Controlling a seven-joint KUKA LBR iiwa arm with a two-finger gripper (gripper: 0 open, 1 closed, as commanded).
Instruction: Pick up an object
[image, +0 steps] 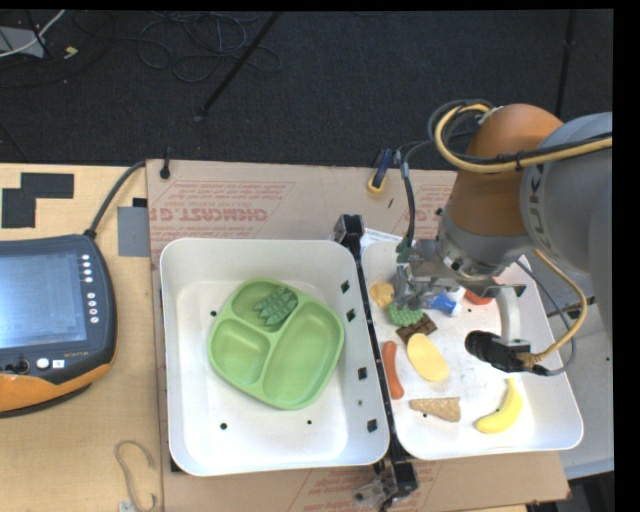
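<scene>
**Claw low over the toy food in the right bin**

The arm's two-finger gripper (408, 296) is down in the right-hand shallow white bin (560, 425), close to its left wall. Whether its fingers are spread or closed cannot be told, and nothing can be seen held between them. Just beneath it lies a small green ridged piece (403, 317) touching a dark brown block (420, 326); a small yellow rounded piece (382, 294) sits just to the left, a blue piece (445, 301) to the right. Further out lie a pale yellow oval (427, 357), an orange carrot-like stick (392, 368), a tan wedge (437, 408) and a yellow banana (501, 410). The left white bin (190, 440) holds a green divided plate (277, 343).

The green piece looks the likeliest target. A good grasp would centre on one item and avoid pinching the brown block with it.
</scene>
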